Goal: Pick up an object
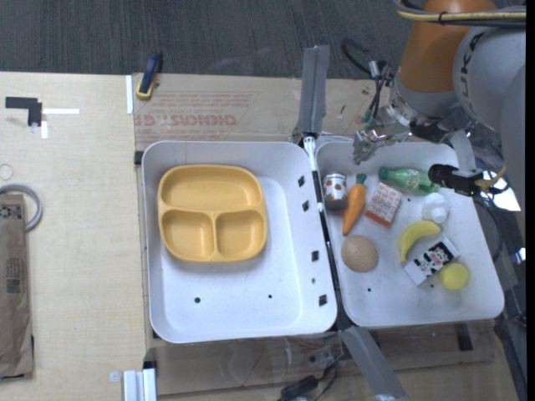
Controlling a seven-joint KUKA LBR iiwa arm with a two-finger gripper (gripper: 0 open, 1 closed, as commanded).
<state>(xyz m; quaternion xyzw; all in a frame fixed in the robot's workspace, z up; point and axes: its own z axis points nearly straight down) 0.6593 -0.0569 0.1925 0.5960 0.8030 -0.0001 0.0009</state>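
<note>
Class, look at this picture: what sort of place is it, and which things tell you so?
Probably a robotics lab test bench: a grey arm reaches over two white bins, one with toy food like a carrot and banana.

A yellow plastic three-compartment tray (213,213) is lying in the left white bin (167,307). Beyond it, a brown cardboard sheet (217,111) is lying flat, a blue-and-yellow tool (150,75) resting at its corner.

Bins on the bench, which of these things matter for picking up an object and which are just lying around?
For the job: gripper; carrot; can; green bottle; red box; egg; banana; lemon; card.

Lying about: yellow tray; blue tool; brown bag.
</note>
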